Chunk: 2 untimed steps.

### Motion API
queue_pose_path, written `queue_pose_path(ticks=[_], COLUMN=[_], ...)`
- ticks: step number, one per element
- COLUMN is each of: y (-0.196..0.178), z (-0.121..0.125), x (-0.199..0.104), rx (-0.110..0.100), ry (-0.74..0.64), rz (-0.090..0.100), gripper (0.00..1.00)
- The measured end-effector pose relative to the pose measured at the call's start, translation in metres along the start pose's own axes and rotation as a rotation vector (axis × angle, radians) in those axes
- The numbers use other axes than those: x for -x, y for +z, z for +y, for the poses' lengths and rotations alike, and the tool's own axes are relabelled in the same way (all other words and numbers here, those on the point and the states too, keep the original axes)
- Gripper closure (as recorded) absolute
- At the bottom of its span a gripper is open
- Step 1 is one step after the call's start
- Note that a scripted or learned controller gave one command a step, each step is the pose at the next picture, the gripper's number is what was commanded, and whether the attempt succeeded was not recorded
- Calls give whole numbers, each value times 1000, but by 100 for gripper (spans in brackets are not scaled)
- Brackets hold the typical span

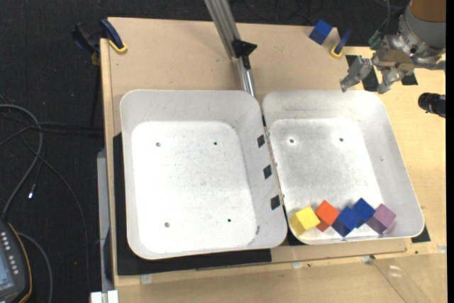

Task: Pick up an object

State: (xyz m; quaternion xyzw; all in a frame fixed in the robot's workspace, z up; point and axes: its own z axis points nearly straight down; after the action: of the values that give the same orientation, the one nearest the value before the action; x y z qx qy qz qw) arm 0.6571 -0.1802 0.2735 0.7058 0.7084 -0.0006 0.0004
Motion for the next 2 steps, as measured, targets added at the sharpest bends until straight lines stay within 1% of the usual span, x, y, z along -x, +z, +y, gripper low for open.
queue_pose_path(ticks=[1, 2], y=[51, 113], z=[20, 24], x=[-38, -43], rx=[-3, -5], ry=[-3, 0], rz=[2, 2], gripper=[0, 0])
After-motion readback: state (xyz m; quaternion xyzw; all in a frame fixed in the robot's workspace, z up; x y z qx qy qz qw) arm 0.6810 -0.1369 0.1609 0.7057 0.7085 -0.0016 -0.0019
